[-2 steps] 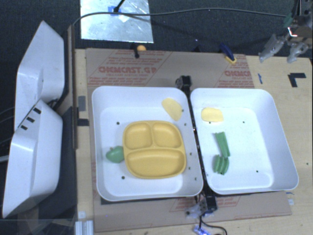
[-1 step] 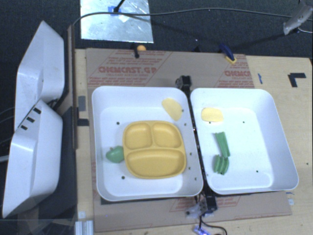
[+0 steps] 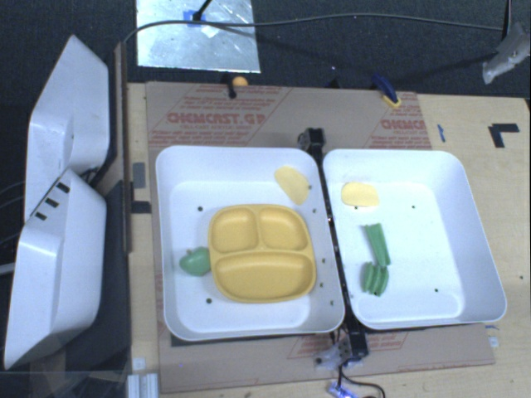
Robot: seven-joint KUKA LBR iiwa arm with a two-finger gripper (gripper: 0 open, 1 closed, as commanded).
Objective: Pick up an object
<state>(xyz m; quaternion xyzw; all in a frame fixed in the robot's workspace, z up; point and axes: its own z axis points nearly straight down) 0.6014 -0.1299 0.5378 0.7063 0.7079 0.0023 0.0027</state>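
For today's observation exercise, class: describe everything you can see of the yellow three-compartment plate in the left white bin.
The yellow three-compartment plate looks like smooth moulded plastic with rounded corners. It has two small sections at the far side and one wide section nearer the camera. It lies flat, face up, on the floor of the left white bin, slightly turned. A small green object sits against its left edge; a pale yellow oval piece lies just beyond its far right corner.
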